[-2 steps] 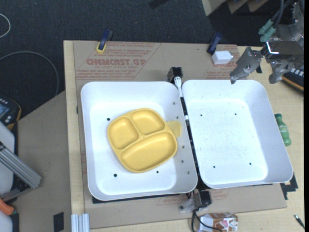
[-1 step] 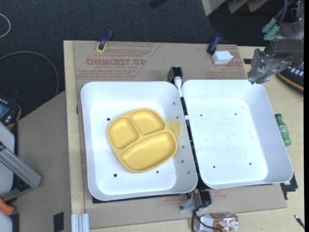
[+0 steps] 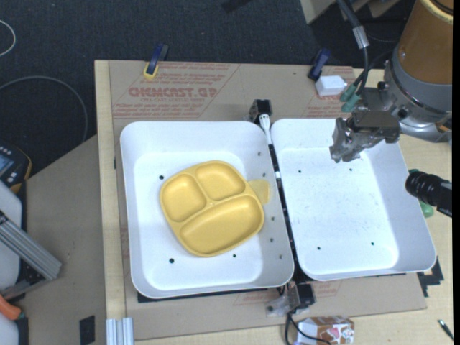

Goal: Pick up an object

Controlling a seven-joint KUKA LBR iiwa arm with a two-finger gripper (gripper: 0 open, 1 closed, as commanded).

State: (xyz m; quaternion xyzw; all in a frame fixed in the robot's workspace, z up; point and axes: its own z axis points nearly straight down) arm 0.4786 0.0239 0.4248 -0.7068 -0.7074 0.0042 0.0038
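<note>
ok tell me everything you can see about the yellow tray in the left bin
The yellow tray looks like smooth moulded plastic, rounded in outline and divided into three compartments: two smaller ones toward the far side and one wide one nearer the camera. It lies open side up, turned at a slant, on the floor of the left bin, roughly central. A small yellow tab sticks out at its right edge, toward the divider between bins. Its compartments hold nothing. Only the bin floor touches it; the end effector is over the right bin, well apart.
</note>
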